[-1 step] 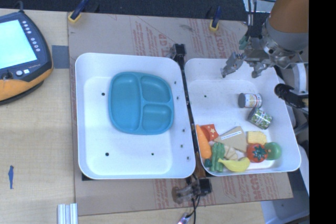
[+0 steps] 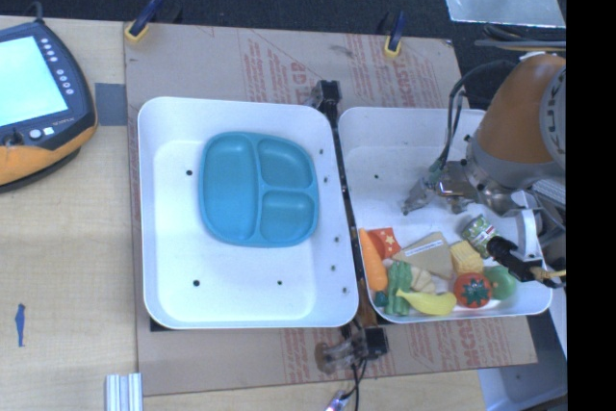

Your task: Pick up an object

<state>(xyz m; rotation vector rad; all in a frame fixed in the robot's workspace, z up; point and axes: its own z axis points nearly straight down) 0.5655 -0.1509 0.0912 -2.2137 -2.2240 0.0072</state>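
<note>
My end effector [image 2: 423,194] hovers over bare floor of right shallow white bin [image 2: 385,135], nothing visibly held; spread: cannot tell. Toy food pile [image 2: 433,276] crowds near corner. Risk: tight clutter against wall, grasp slips or snags neighbours. Blue divided plate [image 2: 258,189] in left bin.

Arm [image 2: 520,125] comes in from the right over the right bin [image 2: 385,135], gripper [image 2: 430,192] low above the bare white floor in the bin's far half, nothing visibly between its fingers. Toy food piled along the near edge of that bin: carrot [image 2: 373,260], banana [image 2: 428,303], tomato [image 2: 472,290], cheese block [image 2: 466,257], can [image 2: 477,231]. Left bin [image 2: 164,207] holds a blue divided plate [image 2: 258,189]; teach pendant [image 2: 38,101] sits far left on the bench.
</note>
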